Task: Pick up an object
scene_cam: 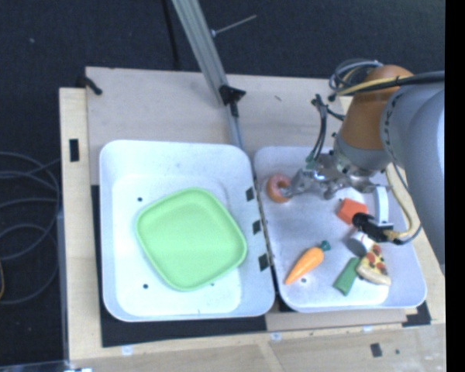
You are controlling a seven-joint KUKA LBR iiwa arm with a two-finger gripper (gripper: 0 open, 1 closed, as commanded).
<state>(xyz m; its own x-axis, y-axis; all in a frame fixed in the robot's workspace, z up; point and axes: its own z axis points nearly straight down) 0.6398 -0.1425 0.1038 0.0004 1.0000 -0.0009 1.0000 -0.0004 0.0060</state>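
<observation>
From above, the pale wooden table (170, 91) carries two shallow white plastic bins set side by side, their inner rims touching. The left bin (120, 161) holds one thing, a light green square plastic plate with rounded corners (191, 238), lying flat a little toward the near side. The right bin (291, 165) holds the small toys. A pinkish-orange ring shaped like a doughnut (278, 187) sits close to its far left corner. An orange toy carrot with a green top (307, 263) lies slantwise near the middle of the near half, and just to its right a dark green stick-shaped block (346, 276) lies tilted. Touching or almost touching that block on its right is a toy pizza slice with red dots (374, 267), near the bin's right rim. A small red-orange block (351, 210) rests farther back, toward the right side. The grey arm with its orange band (370, 122) comes in from the right and hangs low over the far part of the right bin. The jaws (306, 182) reach toward the ring and their tip is just beside it, on its right. From here I cannot tell whether the jaws are spread or pressed together, nor whether they touch the ring; nothing is seen between them.
</observation>
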